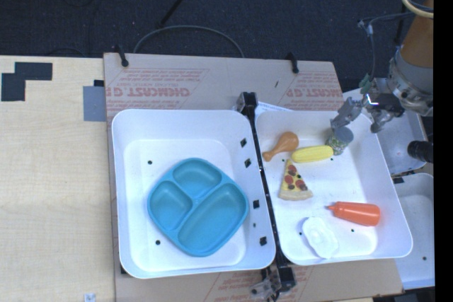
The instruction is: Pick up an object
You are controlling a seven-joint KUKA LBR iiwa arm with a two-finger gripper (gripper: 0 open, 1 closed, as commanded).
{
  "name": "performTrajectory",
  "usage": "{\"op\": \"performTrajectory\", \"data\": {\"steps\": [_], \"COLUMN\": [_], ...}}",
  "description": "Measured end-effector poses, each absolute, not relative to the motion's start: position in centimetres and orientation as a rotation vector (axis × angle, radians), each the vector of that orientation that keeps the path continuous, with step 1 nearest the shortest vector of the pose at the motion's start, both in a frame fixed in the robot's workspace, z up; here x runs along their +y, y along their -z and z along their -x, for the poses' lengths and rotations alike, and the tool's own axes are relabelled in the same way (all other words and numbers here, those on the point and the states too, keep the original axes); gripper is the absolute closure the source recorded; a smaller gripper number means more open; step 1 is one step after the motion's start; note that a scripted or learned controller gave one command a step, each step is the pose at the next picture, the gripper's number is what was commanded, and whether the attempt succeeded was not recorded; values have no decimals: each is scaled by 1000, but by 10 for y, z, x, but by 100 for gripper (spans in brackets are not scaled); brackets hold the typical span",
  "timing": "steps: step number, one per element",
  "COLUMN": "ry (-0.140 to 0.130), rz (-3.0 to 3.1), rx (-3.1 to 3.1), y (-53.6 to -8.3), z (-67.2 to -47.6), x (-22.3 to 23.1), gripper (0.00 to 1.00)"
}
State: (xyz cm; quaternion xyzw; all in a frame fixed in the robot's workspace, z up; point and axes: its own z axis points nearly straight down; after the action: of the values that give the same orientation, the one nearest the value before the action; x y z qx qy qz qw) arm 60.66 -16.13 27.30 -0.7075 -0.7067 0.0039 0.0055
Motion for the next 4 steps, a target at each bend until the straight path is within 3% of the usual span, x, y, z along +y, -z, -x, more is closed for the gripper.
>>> {"op": "performTrajectory", "data": {"steps": [1, 3, 4], "ry": [-1, -6, -7], "rz": [2221, 2213, 2217], "rx": [-2221, -2220, -2216], "y": [-280, -176, -123], "z": [-609, -614, -604], "x": [-161, -157, -162], "gripper": [0, 0, 0]}}
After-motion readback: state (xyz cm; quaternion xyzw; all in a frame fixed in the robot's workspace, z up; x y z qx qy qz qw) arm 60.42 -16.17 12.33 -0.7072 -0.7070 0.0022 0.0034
